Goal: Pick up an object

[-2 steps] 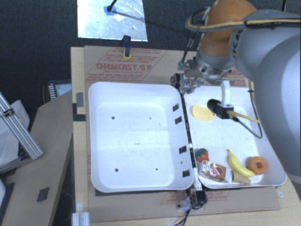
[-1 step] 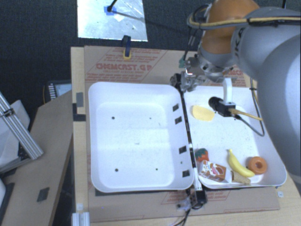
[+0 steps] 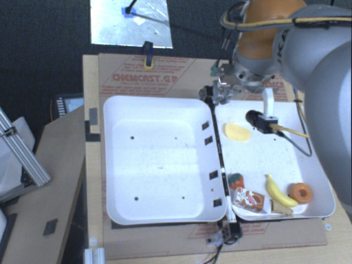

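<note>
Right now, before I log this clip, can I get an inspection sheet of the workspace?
Surface: left bin and right bin, white, side by side on a printed cardboard sheet; nothing seen in the left bin.
Job's things: in the right bin, a yellow flat piece, banana, orange ring, printed packet, red-and-green item.
Clutter: nothing seen.
Grippers: end effector over the far end of the line where the bins meet; grip state cannot be told.
Cables: yellow cable runs by the orange band; dark wires at the front edge.
Surroundings: foil sheet behind, metal rail on the left.
</note>
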`<state>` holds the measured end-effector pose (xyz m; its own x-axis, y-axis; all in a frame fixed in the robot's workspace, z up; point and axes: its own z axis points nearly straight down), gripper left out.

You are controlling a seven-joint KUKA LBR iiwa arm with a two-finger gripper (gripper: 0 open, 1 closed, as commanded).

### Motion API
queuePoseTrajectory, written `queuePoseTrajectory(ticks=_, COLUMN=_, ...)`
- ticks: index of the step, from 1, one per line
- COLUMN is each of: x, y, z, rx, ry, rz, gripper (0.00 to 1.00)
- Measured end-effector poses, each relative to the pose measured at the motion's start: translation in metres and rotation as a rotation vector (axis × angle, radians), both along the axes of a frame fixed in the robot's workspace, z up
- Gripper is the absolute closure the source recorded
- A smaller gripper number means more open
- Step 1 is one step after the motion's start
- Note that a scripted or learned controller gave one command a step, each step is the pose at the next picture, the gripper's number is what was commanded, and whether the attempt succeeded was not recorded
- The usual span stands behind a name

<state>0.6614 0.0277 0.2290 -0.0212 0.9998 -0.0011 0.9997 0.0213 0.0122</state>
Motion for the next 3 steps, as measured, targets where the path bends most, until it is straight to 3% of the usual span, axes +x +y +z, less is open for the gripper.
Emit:
queuePoseTrajectory(ticks=1, x=0.001, y=0.0, z=0.011, rx=0.0, ry=-0.002, rz=0.004, gripper=1.0)
queuePoseTrajectory(ticks=2, x=-0.015, y=0.06, z=-0.048, rx=0.002, ry=0.015, rz=-0.013, gripper=1.0)
queuePoseTrajectory(ticks=3, x=-0.011, y=0.114, z=-0.094, rx=0.003, ry=0.015, rz=-0.012, gripper=1.0)
